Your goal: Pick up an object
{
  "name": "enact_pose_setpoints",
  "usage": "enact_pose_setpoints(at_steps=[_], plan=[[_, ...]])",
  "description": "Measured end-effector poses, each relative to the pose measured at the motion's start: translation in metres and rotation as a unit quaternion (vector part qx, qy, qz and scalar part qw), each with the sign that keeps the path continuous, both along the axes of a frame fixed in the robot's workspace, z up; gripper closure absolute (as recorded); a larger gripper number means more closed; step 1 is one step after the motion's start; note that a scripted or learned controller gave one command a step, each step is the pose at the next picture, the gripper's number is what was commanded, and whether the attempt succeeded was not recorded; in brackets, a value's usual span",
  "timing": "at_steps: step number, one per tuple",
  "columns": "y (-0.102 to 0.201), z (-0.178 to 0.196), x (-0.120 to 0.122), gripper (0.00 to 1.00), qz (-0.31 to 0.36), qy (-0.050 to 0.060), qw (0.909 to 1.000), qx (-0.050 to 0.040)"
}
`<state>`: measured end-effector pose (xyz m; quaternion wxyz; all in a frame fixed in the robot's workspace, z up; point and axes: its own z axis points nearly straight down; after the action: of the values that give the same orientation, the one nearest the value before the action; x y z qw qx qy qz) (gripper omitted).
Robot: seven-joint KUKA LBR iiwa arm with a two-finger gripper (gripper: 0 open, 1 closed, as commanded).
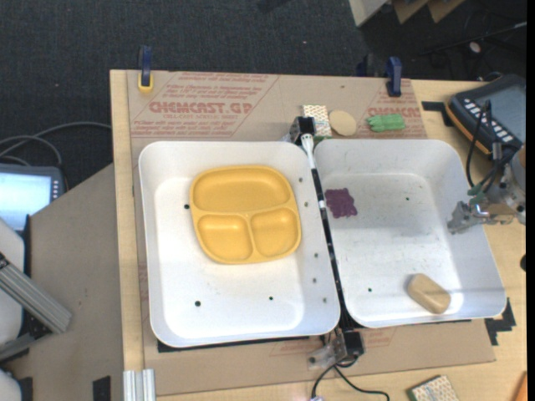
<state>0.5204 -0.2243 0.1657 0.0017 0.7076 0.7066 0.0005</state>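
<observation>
Red lettering on the brown cardboard sheet (209,98) under the bins read "CHEMCAST GP", printed once behind the left bin and partly again near the far right corner, where the bin rim cut it off; the smaller lines of print were too fine to read. The sheet lay on the wooden table (92,249), held at its far edge by a yellow-and-blue clamp (145,67) and a blue clamp (393,75).

The metal claw (465,214) sat at the right rim of the right white shallow plastic bin (393,153), low and pointing in toward it from the right, with cables running up behind it. Whether its fingers were spread or pressed together could not be told, and nothing showed between them.

The left white shallow plastic bin (167,274) held a yellow plastic divided plate (246,213) with three compartments, lying flat toward the far half of the bin. The right bin held a small purple flat piece (340,203) near its far left side and a tan rounded block (428,293) near its near right corner, well apart from each other and from the claw.

Behind the bins, on the cardboard, lay a beige round object (342,123) and just beside it a green oblong object (386,123).
</observation>
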Motion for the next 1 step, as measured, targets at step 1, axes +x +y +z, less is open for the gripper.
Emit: enact_pose_setpoints(at_steps=[1], plan=[[0.0611, 0.0513, -0.0423, 1.00, 0.003, 0.002, 1.0000, 0.0027]])
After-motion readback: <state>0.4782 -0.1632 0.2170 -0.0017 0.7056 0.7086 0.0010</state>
